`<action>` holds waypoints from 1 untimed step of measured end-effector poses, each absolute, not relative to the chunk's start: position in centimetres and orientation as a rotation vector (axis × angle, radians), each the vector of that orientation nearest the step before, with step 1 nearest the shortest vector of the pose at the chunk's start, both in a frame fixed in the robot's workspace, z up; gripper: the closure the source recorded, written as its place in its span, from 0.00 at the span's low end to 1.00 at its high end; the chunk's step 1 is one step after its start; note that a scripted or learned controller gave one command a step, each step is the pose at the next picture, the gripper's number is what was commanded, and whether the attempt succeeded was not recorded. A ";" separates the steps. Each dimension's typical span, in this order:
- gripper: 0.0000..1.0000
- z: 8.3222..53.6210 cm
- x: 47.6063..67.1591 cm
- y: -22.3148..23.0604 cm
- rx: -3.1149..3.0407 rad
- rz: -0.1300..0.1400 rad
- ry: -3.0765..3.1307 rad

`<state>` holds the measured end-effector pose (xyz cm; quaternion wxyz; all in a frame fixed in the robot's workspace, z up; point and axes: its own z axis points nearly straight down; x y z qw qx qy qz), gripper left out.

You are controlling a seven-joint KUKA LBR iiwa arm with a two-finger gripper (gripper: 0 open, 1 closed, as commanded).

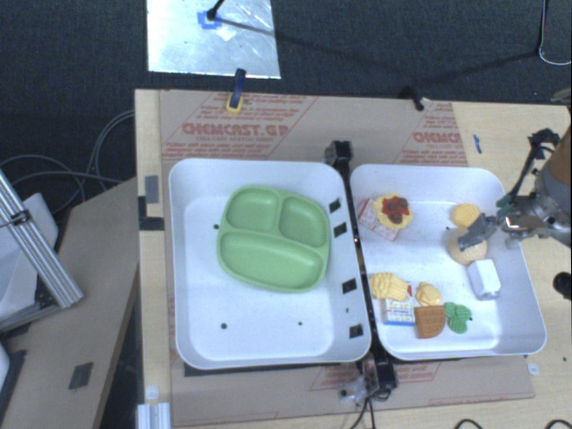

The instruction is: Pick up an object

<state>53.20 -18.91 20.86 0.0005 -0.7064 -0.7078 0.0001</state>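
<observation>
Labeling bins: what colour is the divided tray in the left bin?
Light green, plain; the tray shows clearly in the camera view.

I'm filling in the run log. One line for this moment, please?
phase: reaching | hand: over right bin, at pale round item | grasp: unconfirmed | green tray: left bin

Green divided plate (273, 239) in left white bin (192, 329); worktop (268, 123) of printed cardboard; silver sheet (210, 38) beyond; aluminium rail (36, 248) at left
</observation>
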 end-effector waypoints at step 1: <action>0.00 14.6 53.3 -18.7 -2.218 0.001 -2.221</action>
